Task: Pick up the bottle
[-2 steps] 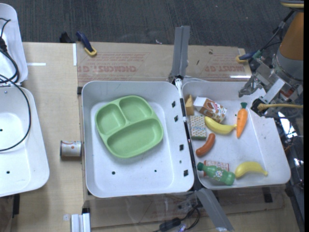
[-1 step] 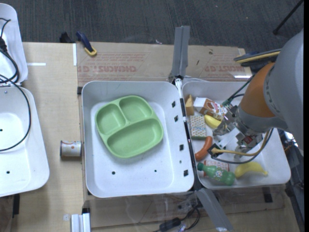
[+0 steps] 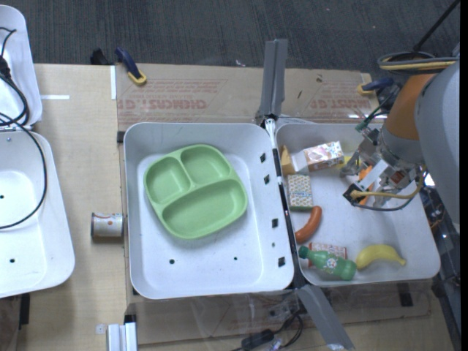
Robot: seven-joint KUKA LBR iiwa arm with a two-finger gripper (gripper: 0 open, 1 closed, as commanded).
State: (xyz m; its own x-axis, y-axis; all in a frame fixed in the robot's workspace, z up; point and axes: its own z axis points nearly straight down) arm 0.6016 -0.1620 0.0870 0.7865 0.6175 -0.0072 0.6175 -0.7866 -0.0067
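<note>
So the bottle (image 3: 330, 265) is the green one lying flat on its side in the right bin (image 3: 417, 218), down at the front wall near the left corner. Its cap points to the view's left and its long axis runs roughly left to right, tilted a bit. It's boxed in: a small red box (image 3: 330, 250) touches it from behind, a banana (image 3: 380, 255) sits just beside its fat end, and a sausage (image 3: 308, 224) is a little further back.

The pincer (image 3: 360, 174) hangs over the back right part of the same bin, near a carton (image 3: 322, 155). Honestly can't tell if it's open or closed from this angle, but nothing seems to be in it.

My guess: it needs to travel toward the front and slightly left, then close across the bottle's width, not along its length. The banana and red box could get in the way.
</note>
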